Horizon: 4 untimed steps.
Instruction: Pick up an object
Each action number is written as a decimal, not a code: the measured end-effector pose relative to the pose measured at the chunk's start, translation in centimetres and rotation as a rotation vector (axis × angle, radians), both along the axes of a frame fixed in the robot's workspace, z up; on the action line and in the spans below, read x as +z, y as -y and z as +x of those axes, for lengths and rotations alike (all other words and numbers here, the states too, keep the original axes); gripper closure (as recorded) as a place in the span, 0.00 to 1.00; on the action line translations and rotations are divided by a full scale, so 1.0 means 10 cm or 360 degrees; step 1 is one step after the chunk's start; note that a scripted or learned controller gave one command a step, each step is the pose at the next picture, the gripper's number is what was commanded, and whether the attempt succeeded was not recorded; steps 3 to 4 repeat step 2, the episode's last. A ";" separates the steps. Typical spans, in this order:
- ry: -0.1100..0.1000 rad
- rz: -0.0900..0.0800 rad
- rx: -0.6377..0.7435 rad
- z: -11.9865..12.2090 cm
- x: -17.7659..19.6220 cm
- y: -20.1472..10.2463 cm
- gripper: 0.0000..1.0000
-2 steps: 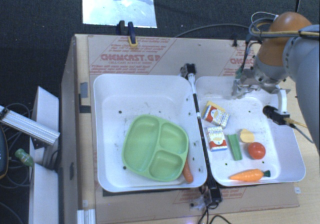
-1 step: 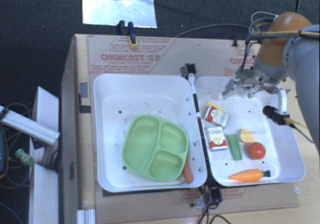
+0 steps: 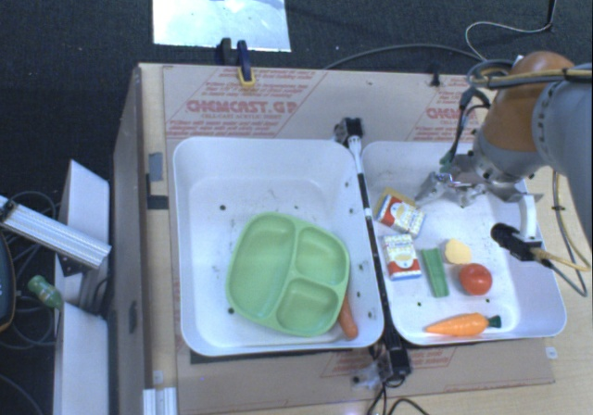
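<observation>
My gripper (image 3: 455,185) hangs over the back part of the right bin (image 3: 542,311), open, with nothing between its fingers. Just in front and to its left lies a red and white carton (image 3: 400,213), and a second carton (image 3: 401,254) lies below that one. Nearer the front are a green stick (image 3: 435,272), a yellow lemon (image 3: 457,251), a red tomato (image 3: 475,279) and an orange carrot (image 3: 459,324). The gripper touches none of them.
The left bin (image 3: 199,219) holds a green divided plate (image 3: 289,272) and a small sausage (image 3: 346,320) by the dividing wall. A black part (image 3: 512,241) of the arm and its cables reach over the right bin's right side.
</observation>
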State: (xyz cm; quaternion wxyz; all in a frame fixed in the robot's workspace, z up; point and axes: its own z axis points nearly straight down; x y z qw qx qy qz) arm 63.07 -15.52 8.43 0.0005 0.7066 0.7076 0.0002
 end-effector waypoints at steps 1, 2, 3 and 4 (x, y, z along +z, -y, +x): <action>0.0004 0.0000 0.0004 0.39 0.01 -0.21 0.00; 0.0009 -0.0001 0.0008 0.40 0.12 -0.21 1.00; 0.0009 -0.0001 0.0008 0.40 0.12 -0.21 1.00; 0.0009 -0.0001 0.0008 0.40 0.12 -0.21 1.00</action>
